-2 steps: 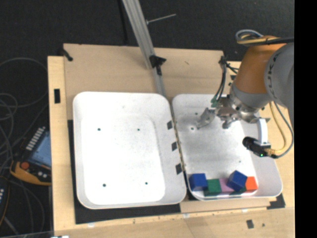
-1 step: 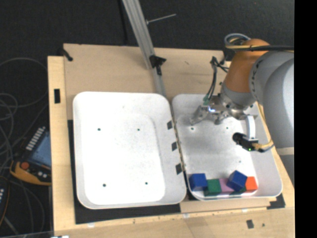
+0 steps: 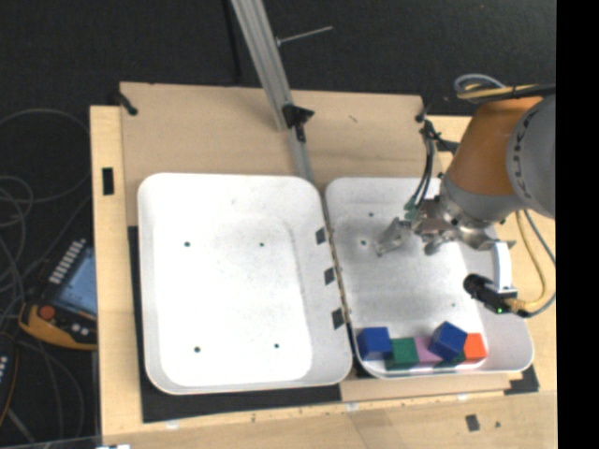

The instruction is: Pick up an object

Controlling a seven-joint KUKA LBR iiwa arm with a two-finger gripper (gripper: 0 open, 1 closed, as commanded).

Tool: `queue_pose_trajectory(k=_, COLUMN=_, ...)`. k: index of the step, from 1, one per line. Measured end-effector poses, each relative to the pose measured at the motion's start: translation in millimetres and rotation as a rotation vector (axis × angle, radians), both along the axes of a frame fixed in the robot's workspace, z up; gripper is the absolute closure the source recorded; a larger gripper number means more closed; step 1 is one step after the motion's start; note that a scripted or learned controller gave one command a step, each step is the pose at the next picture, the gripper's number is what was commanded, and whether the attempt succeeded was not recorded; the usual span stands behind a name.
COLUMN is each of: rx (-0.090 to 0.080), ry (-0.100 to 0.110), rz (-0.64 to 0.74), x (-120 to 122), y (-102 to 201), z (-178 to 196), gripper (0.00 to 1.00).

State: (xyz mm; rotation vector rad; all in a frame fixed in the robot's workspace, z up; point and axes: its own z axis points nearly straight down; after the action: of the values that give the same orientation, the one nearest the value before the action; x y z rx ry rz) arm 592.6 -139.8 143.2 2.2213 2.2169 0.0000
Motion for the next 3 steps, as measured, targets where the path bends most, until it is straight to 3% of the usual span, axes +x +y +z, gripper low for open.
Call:
queue_pose_trajectory(k=1, rx=-0.001, ry=0.002, rz=-0.002, x=13, y=-69, z=-35, gripper=0.0)
queue_pose_trajectory(k=2, rx=0.002, ry=-0.004, rz=0.007, x=-15, y=-26, z=37, gripper=0.0)
queue_pose_trajectory(k=3, rx=0.002, ry=-0.003, rz=0.001, x=-15, y=-29, z=44, gripper=1.0)
